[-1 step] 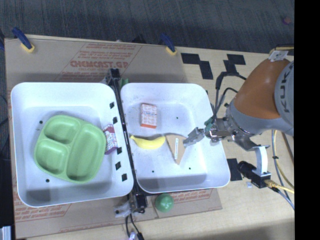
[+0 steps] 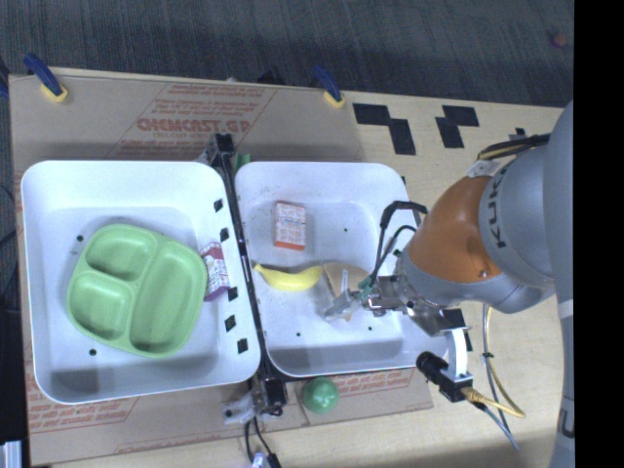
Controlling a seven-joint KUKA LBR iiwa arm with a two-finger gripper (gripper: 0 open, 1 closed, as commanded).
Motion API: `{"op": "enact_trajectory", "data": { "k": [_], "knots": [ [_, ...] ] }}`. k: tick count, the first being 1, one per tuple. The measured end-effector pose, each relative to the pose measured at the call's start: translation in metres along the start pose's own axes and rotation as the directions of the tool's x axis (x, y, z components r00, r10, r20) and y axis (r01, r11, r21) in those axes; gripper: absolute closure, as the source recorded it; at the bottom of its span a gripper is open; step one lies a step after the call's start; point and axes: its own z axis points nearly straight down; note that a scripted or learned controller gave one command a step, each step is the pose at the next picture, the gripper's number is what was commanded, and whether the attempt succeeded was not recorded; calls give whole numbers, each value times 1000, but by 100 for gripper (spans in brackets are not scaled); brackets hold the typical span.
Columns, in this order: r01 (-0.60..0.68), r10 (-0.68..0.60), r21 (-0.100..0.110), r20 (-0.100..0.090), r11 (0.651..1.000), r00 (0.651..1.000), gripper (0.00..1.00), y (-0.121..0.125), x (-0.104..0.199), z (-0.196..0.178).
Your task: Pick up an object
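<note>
In the right bin (image 2: 390,188) a yellow banana (image 2: 289,278) lies near the middle. Behind it sits a small orange and white box (image 2: 290,225). A pale tan object (image 2: 336,277) rests just right of the banana. My gripper (image 2: 343,305) reaches in from the right and is low over the bin floor, right at the tan object's near edge and close to the banana's right tip. The gripper partly hides the tan object. Nothing is visibly lifted.
The left bin (image 2: 39,261) holds a green divided plate (image 2: 136,288) and a small dark red packet (image 2: 216,269) by the dividing wall. A green ball (image 2: 319,394) lies on the bench in front of the right bin. Blue clamps (image 2: 46,78) hold the cardboard base.
</note>
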Motion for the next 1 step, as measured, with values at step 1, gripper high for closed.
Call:
{"op": "enact_trajectory", "data": {
  "k": [1],
  "knots": [
    [-2,2,-2,0,1000,1000,0,96,-28,-1]
  ]
}}
